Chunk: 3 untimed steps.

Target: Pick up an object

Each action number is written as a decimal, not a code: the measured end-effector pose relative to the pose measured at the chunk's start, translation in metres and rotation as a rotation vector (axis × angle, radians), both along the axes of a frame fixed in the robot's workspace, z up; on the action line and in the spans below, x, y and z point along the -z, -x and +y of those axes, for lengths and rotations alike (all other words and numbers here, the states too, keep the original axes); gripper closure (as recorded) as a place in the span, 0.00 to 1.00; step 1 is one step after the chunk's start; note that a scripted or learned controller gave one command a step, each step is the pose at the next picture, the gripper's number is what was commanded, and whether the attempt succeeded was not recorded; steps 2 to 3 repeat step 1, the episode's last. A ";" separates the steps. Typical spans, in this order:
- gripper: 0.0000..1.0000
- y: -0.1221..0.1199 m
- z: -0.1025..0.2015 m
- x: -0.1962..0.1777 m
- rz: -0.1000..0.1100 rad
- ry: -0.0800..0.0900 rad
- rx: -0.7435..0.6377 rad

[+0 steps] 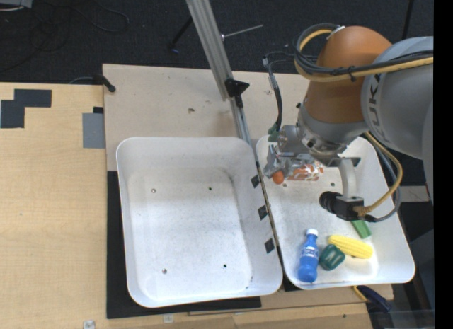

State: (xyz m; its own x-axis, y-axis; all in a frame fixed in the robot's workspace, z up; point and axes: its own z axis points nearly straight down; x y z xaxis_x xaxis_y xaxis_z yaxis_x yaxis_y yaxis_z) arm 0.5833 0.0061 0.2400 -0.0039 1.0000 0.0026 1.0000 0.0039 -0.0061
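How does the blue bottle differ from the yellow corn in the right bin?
The blue bottle is blue with a white cap; the yellow corn is yellow all over. The bottle lies nearly along the bin's length, close to the left wall; the corn lies more crosswise, further right. Both lie flat at the near end of the right bin.

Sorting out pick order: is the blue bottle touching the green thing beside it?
Touching. In the camera view the blue bottle lies with its side against the green thing, no white bin floor showing between them.
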 end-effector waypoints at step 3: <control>1.00 0.011 0.044 0.013 0.001 0.001 0.000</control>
